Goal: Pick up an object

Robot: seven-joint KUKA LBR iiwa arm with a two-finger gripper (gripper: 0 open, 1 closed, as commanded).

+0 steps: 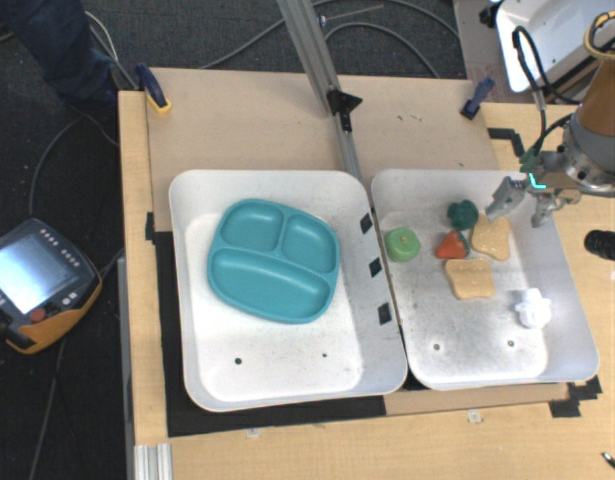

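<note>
Teal plate [273,260], white bins [287,388]

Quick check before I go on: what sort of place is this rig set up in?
Most likely a robotics lab test bench: two white bins clamped on a board, a teach pendant on the dark carpet, loose cables, and toy food in the right bin beneath the gripper.

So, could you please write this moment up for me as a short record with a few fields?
left bin: holds a teal divided plate
right bin: holds a green round piece, a dark green piece, a red piece, two tan bread-like pieces and a small white object
gripper: over the right bin's far right part, just above the upper tan piece
grasp: nothing seen between the fingers
finger state: cannot tell
</note>
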